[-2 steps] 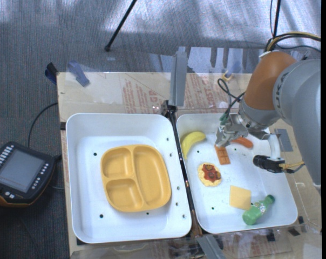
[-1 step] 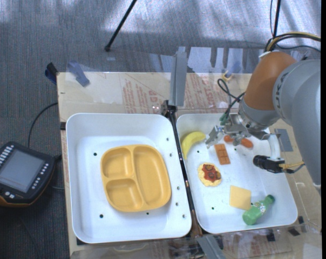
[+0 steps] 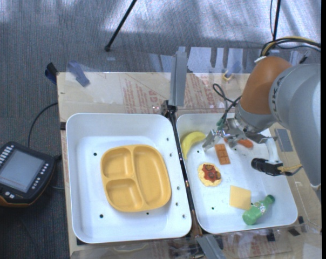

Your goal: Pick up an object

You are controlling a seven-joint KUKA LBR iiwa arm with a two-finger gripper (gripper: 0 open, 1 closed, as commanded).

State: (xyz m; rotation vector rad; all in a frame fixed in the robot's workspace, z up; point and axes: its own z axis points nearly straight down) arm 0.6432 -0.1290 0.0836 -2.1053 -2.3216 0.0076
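Orange-brown wafer (image 3: pixel 222 154), light and stiff, wants pinching across its narrow sides; the hand (image 3: pixel 223 140) hovers open above it.

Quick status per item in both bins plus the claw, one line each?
yellow divided plate: upright, flat in left bin
banana: lying at right bin's left wall
brown bar: flat, just below claw
claw: low over right bin, nothing seen held
mini pizza: flat, topping up
cheese slice: flat
green bottle: on its side, near front right corner
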